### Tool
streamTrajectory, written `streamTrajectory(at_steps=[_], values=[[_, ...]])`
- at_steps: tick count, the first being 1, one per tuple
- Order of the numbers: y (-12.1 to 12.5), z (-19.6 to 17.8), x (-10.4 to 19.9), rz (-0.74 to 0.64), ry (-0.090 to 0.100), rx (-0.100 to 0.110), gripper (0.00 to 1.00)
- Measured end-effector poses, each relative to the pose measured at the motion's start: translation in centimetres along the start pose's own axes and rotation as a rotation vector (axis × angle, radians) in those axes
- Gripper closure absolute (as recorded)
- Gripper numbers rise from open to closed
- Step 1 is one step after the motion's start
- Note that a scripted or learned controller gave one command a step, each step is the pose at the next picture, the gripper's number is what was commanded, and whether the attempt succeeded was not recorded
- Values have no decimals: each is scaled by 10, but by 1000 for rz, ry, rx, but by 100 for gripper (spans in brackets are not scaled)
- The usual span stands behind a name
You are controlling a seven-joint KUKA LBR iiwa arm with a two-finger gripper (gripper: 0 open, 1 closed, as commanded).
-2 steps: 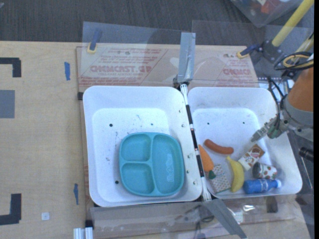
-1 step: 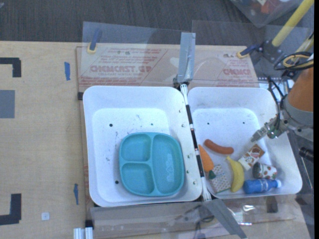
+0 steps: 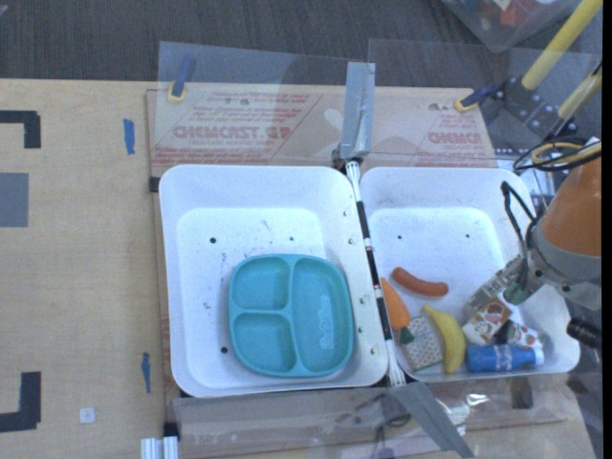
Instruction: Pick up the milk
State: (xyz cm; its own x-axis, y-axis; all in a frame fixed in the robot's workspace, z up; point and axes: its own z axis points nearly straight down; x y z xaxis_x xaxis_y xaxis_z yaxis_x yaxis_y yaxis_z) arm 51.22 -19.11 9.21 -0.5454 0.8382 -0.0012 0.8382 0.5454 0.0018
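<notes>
Camera view, one desk [image 3: 76, 285], two white bins side by side.

Left bin [image 3: 191, 218]: one teal tray [image 3: 291, 316] with three compartments, lying flat toward the near side, nothing in its compartments.

Right bin [image 3: 430, 218]: all items crowded into the near right corner, the far half bare.
- Sausage [image 3: 419, 282], lying alone nearer the middle.
- Carrot [image 3: 396, 306], along the left wall.
- Banana [image 3: 448, 338], just right of a patterned packet [image 3: 422, 347] and touching it.
- Milk [image 3: 489, 319], a small white carton with red print, judged the task item; tipped on its side, between the banana and the right wall.
- Blue bottle [image 3: 504, 357], flat along the near wall, just below the milk.
- Small printed pack [image 3: 525, 334], right of the milk, against the wall.

Arm: enters from the right, orange band over the bin's right rim. Claw [image 3: 499, 290] hangs low just above and beside the milk, likely placed for a descent on it. Whether it is released or clenched cannot be told; nothing is seen in its grasp.

Note: neighbours press close on the milk, so a clean grip looks awkward.
</notes>
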Motion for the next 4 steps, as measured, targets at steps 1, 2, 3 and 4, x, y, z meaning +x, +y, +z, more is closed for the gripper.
streamTrajectory(at_steps=[1, 2, 3, 4], values=[[-1, -10, -2, 5, -4, -3, 100], [15, -93, 58, -78, -2, -1, 100], [15, -93, 58, -77, -2, -1, 0], [10, 4, 19, 23, -7, -5, 0]])
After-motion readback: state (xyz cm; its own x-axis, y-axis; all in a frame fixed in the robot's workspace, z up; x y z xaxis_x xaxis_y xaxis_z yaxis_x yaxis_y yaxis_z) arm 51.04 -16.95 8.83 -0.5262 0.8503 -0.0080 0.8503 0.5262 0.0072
